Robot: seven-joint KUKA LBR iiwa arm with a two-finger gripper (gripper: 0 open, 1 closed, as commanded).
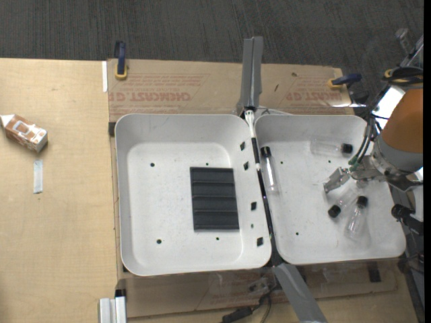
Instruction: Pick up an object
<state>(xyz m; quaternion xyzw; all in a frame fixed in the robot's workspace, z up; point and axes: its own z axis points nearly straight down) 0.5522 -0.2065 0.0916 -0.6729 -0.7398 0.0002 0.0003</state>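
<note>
My gripper (337,180) hangs low over the right side of the right bin (303,247), reaching in from the right under the orange band (404,128). Just below it lie two clear vials with black caps (342,204) (357,218), close together. Another clear vial with a black cap (330,149) rests toward the bin's far side. A thin clear pen-like tube with a black tip (269,171) lies along the bin's left wall. A black ribbed rectangular block (215,198) sits flat in the middle of the left bin (135,200).
A metal divider post (252,73) stands behind the seam between the bins. Clamps (120,60) (343,81) hold the cardboard backing. A small carton (25,133) and a white strip (38,177) lie on the wooden bench at left.
</note>
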